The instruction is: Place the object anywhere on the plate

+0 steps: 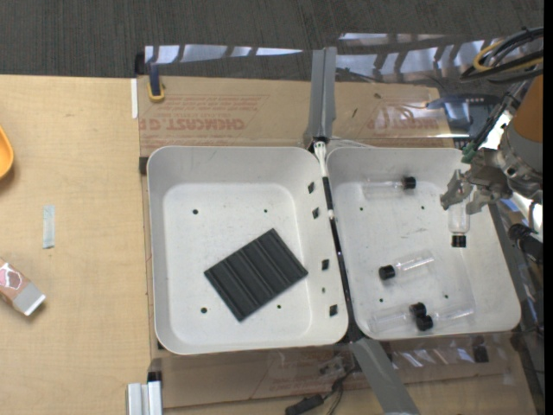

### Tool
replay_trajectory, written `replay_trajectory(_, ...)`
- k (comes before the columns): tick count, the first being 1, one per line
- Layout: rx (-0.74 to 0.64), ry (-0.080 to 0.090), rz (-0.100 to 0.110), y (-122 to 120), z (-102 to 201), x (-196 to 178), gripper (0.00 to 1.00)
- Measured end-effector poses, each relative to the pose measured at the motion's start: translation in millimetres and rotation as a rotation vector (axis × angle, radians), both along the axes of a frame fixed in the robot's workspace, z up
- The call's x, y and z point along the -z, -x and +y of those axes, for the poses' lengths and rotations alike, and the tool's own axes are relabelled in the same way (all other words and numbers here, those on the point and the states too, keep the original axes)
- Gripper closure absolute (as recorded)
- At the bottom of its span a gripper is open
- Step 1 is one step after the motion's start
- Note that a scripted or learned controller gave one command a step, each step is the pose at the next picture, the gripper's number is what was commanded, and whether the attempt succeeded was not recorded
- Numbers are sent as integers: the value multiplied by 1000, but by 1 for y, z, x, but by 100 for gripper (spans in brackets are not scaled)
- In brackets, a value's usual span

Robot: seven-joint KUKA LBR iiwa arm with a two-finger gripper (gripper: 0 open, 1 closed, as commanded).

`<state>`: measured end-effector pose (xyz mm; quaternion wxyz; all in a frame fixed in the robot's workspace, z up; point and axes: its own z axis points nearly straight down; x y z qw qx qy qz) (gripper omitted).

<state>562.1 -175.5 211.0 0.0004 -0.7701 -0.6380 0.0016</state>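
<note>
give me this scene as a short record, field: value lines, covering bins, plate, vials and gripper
left bin: holds a dark ribbed plate, lying flat and turned at an angle
right bin: holds clear vials with black caps
loose vials: one near the far wall, one mid-bin, two near the front
gripper: over the right bin's right side, a vial hanging upright between its fingers
</note>
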Motion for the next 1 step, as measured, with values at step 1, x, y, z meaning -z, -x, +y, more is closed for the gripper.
replay_trajectory(1, 66, 0, 0, -84, 68, 33, 100)
